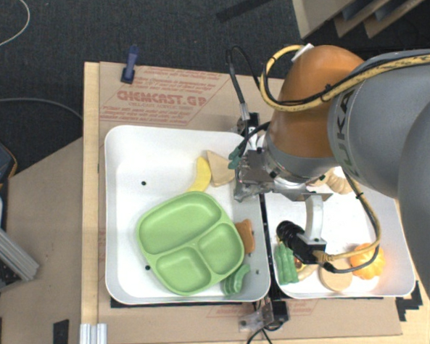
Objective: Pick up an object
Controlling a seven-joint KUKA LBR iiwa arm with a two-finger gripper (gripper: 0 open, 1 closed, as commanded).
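Grey arm (pixel 392 120) hides pincer's state; banana (pixel 202 174) lies just left.

Green plate (pixel 189 240) — white bins (pixel 122 198)

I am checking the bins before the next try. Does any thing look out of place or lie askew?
The green divided plate lies slanted in the left bin, with a small green piece tucked under its lower right edge. The rest is loose clutter; I see no damage or spill.
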